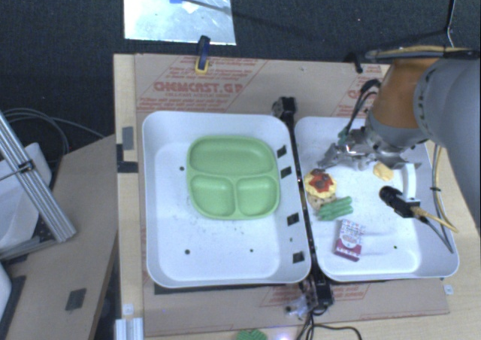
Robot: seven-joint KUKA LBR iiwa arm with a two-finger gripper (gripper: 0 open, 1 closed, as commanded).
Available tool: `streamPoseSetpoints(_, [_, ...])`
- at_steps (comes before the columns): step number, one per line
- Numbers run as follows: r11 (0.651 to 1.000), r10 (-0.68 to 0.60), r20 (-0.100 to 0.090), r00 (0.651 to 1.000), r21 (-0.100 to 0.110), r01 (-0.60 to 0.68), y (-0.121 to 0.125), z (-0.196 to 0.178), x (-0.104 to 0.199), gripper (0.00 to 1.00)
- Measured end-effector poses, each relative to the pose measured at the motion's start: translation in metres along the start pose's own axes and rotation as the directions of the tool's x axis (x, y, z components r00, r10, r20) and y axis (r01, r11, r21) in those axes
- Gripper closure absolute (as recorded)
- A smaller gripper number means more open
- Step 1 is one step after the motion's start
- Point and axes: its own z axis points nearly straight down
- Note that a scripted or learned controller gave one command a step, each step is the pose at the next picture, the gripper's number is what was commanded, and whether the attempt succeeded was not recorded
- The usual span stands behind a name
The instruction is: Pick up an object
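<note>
Right bin [391, 256], near to far:
- Red-and-white packet [349, 239] at 6 o'clock in the bin, lying flat, apart from the near rim.
- Green pod-shaped toy [335, 208] just beyond it, toward 8 o'clock. It lies just beside the red-and-yellow toy food [320, 185], and they may be touching.
- Small yellow piece [383, 172] around 2 o'clock of bin centre, alone, well apart from the others.
- gripper [334, 154] sits over the far-left part of the bin, at 12 to 1 o'clock from the red-and-yellow toy. Nothing visibly held. Can't tell from this angle whether it's released or clenched.

Step, my read: approach/pre-grasp, nothing picked yet. The nearest candidate is the red-and-yellow toy, just off the gripper at its 7 o'clock. The next move calls for a short shift toward 7 o'clock, then a descent centred on the toy, with the grip line kept off the green pod so the two don't get dragged together.

Edges and room:
- The toy is close to the bin's left wall at 9 o'clock, and the black clips on the divider [293, 180] are right there, so that side is tight.
- There is open floor at 3 to 5 o'clock in the bin.
- The yellow piece has more clearance all round, so it looks the easier fallback.

Left bin [225, 263] holds a green divided plate [231, 177], out of the way. The surface [203, 83] lies beyond both bins at 12 o'clock.
</note>
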Motion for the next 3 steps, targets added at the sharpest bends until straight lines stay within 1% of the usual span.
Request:
streamPoseSetpoints(1, [1.000,0.011,0.003,1.000,0.004,-0.011,0.010,-0.014,-0.096,0.00])
streamPoseSetpoints(2, [1.000,0.002,-0.002,1.000,0.007,-0.002,0.016,0.004,-0.094,0.00])
streamPoseSetpoints(3, [1.000,0.001,-0.001,1.000,0.002,-0.001,0.017,-0.008,-0.094,1.00])
